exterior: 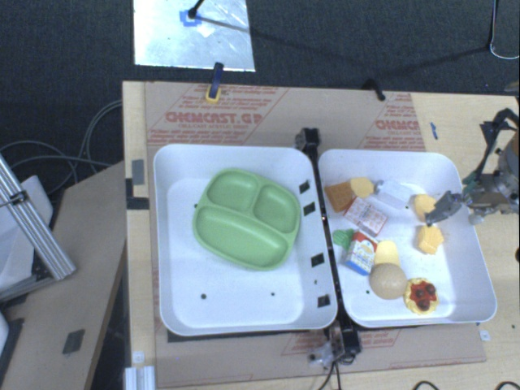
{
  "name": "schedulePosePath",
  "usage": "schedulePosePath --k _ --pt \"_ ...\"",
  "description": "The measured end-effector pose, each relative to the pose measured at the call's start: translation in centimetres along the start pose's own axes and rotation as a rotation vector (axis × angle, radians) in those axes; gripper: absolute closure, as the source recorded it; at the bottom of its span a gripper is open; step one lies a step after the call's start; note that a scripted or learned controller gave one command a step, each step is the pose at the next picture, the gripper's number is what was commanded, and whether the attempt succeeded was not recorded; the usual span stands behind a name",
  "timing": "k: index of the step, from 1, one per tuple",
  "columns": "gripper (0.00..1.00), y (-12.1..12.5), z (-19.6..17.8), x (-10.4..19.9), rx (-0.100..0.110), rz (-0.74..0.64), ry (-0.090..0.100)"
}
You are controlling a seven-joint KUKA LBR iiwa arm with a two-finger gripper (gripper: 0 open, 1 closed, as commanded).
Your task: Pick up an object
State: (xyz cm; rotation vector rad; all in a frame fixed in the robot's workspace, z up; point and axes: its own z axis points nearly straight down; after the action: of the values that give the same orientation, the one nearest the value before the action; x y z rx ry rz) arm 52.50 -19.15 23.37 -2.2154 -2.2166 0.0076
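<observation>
I've got the gripper low over the right bin, near its right wall, arm coming in from the right & partly cut off by the frame edge. It's dark, small and blurred; can't tell how wide the fingers stand, and I see nothing between them.

Closest obj to it is a yellow wedge, just below the gripper tip; its long axis runs roughly upper right to lower left, pointed end facing down-left. Whether the tip touches it, can't say. Another yellow lump sits just left of the gripper, partly covered by it.

Rest of the right bin: an orange-brown block w/ a yellow piece at its upper right, a red-print carton lying diagonally, a clear pale item too washed out vs the white floor to identify. Lower down, a blue/white pack, a green bit at the divider, a tan egg-like ball w/ a yellow thing above it, a red-yellow piece.

Left bin holds a green divided plate, long axis tilted down to the right.
</observation>
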Motion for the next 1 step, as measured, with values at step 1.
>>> schedulePosePath --k 1 --pt "0.0 0.24 -0.55 0.03 -0.011 -0.003 -0.003"
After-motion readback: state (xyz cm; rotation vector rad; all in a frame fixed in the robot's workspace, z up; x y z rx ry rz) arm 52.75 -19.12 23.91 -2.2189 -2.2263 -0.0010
